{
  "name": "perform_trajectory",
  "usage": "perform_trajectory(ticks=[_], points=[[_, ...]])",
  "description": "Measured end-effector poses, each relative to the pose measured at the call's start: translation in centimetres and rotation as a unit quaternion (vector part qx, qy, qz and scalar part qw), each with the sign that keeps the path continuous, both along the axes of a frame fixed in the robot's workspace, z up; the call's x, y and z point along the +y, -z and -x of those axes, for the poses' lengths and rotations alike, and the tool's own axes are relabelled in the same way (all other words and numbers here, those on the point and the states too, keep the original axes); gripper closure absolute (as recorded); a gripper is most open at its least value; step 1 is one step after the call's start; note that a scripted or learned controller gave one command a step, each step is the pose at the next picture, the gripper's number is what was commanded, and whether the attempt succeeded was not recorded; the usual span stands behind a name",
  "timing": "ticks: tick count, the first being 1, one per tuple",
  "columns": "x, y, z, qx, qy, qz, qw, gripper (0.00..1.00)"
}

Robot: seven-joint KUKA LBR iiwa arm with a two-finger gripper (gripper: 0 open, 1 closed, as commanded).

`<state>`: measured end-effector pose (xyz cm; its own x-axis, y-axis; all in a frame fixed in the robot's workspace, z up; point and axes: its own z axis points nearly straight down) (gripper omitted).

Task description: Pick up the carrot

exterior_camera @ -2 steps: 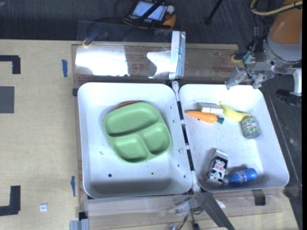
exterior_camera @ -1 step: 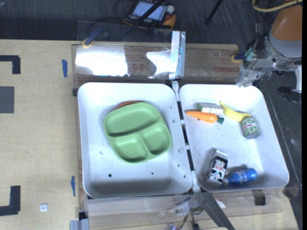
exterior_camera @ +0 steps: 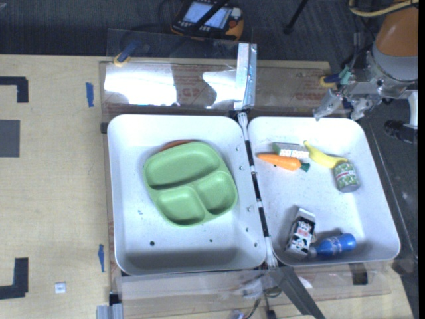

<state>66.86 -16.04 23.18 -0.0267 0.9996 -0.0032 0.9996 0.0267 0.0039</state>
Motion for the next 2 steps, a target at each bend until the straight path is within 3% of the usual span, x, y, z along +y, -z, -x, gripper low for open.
perform_trajectory(ticks=[1, 2], points=[[0.0, 0.0, 0.0, 0.000, 0.000, 0.0000, 1.0000, 0.00], [6.5, 6.7, 2.9, 0.002, -0.122, -0.0019, 0.9926, 0.00]])
